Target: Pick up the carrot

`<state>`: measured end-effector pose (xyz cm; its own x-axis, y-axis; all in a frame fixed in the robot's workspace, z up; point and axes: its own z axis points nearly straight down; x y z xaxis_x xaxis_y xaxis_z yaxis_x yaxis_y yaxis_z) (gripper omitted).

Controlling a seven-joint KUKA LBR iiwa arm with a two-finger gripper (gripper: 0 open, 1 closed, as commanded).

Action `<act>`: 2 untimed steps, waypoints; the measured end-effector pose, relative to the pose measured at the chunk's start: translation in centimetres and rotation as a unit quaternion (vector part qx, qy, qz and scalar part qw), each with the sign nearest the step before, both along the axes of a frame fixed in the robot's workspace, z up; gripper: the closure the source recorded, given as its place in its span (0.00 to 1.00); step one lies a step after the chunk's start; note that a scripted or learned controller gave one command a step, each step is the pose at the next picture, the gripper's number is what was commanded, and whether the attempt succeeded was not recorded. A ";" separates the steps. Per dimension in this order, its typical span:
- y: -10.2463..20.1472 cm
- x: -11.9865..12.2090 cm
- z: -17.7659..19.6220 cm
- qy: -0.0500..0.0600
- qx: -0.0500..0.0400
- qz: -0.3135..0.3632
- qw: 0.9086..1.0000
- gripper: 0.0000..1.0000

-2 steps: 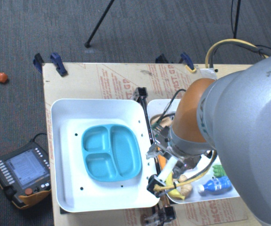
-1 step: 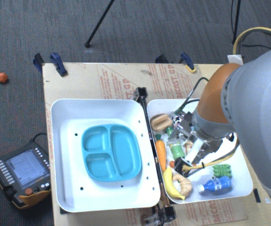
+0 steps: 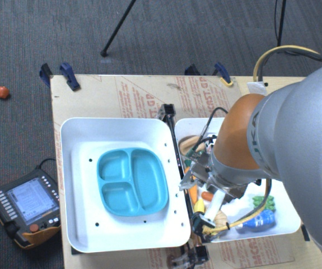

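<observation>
Toys (image 3: 259, 220) fill the near right bin (image 3: 292, 226). At its left side lies the carrot (image 3: 194, 194), under the end effector (image 3: 201, 190); its grip, I cannot tell. Carrot looks stiff, light, smooth; grab its middle.

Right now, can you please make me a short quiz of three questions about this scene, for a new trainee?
1. True or false: the blue divided plate lies in the left bin.
2. Over which bin does the gripper sit? A) the left bin B) the right bin C) neither bin
3. Fill in: the carrot lies near the ____ edge of the right bin, beside the divider between the bins.

Key: 1 true; 2 B; 3 left.
</observation>
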<state>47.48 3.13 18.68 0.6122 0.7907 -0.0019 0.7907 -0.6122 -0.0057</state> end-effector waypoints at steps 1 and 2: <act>1.2 3.6 0.0 -0.001 -0.001 -0.068 0.998 0.00; 3.7 0.0 0.0 0.000 -0.001 -0.059 0.998 0.00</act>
<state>47.47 6.79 18.68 0.7009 0.7133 -0.0030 0.7133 -0.7009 -0.0052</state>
